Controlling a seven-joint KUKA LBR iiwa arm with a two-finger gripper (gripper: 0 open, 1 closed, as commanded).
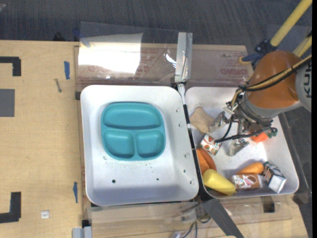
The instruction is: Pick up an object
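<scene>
My gripper (229,133) hangs over the middle of the right bin (290,155), below the arm's orange band (271,81). Its fingers stand open and nothing sits between them. Just left of it lie a tan crumpled object (200,118) and a small red and white can (210,145). A small red-orange piece (260,136) rests to its right. Along the bin's near side sit an orange item (203,158), a yellow banana-like item (218,181), a brown and white carton (247,181), a carrot (253,168) and a small black and white box (275,178).
The left bin (94,177) holds a teal divided plate (132,130). A clear plastic sheet and a metal bracket (183,57) stand behind the bins. A yellow bar (293,15) slants at the upper right. Wooden bench (34,148) extends to the left.
</scene>
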